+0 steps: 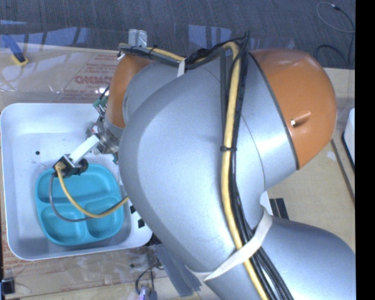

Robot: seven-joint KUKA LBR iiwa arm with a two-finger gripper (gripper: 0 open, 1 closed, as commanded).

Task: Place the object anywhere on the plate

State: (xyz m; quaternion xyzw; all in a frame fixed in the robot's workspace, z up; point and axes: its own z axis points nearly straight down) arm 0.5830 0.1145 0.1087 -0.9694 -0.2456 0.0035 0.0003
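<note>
From the camera view, you see the arm [194, 167] sweep in from the right and cover most of the frame. Its grey bulk and orange band [300, 99] hide the right side of the white bin [19, 130]. The gripper [102, 130] hangs at centre left, low over the bin's upper part and just above the plate's top edge. That is a sensible spot for a drop, I judge, since any compartment counts. You cannot tell whether the gripper is released, clenched or carrying anything, because the wrist blocks it. You cannot tell where the object lies either.

The blue plate [62, 227] rests flat on the bin floor at lower left, its three compartments facing up and bare where you can see them. It sits close to the bin's lower wall, so the target is low and stable.

The bin stands on a pale wooden bench [81, 270]. A clear sheet with red print [81, 74] lies at upper left, and dark carpet [175, 5] runs across the top of the frame.
</note>
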